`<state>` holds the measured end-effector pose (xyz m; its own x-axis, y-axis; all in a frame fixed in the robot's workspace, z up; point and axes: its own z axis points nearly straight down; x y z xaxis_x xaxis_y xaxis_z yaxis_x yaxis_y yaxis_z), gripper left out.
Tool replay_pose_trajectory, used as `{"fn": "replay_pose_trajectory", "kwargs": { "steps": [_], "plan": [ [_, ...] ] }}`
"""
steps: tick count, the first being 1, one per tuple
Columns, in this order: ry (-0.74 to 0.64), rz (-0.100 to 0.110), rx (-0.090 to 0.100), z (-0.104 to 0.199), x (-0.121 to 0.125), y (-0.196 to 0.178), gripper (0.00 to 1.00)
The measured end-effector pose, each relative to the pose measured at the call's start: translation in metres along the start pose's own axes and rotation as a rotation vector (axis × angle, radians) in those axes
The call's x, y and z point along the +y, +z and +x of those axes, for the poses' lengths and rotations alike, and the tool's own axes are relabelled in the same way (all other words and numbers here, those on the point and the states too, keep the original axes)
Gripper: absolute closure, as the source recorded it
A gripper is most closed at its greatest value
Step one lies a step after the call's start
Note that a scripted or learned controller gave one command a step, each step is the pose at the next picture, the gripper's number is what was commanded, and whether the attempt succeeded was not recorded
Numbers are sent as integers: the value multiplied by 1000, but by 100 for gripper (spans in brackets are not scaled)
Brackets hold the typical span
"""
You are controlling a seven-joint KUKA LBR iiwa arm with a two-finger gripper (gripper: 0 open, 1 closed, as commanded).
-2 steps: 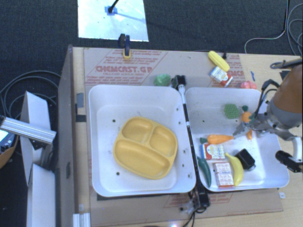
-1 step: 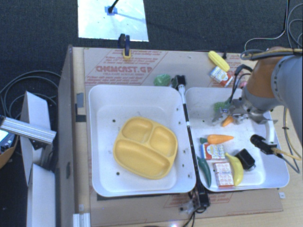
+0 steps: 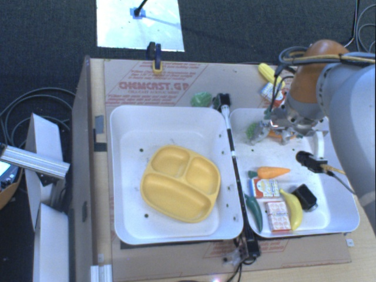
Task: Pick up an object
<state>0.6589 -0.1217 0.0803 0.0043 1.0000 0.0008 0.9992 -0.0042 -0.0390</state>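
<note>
Gripper hangs low at the right bin's twelve o'clock end; whether it pinches anything I cannot tell. A green toy lies just beside it, toward nine o'clock.

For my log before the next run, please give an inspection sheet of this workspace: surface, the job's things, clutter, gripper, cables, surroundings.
Surface: bench with printed cardboard, bearing the left bin and right bin.
Job's things: right bin holds a carrot, banana, two small cartons, a green pepper, a black block and a green item.
Clutter: yellow divided plate in the left bin; green object behind the bins.
Gripper: gripper low over the right bin's far end, beside the green item.
Cables: black cables on the floor, left.
Surroundings: dark carpet, white sheet.
</note>
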Motion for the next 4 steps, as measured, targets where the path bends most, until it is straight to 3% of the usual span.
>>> {"fn": "replay_pose_trajectory", "kwargs": {
  "steps": [3,4],
  "plan": [
    [0,-6,0,22,2,0,0],
    [1,-8,7,15,3,0,0]
  ]
}}
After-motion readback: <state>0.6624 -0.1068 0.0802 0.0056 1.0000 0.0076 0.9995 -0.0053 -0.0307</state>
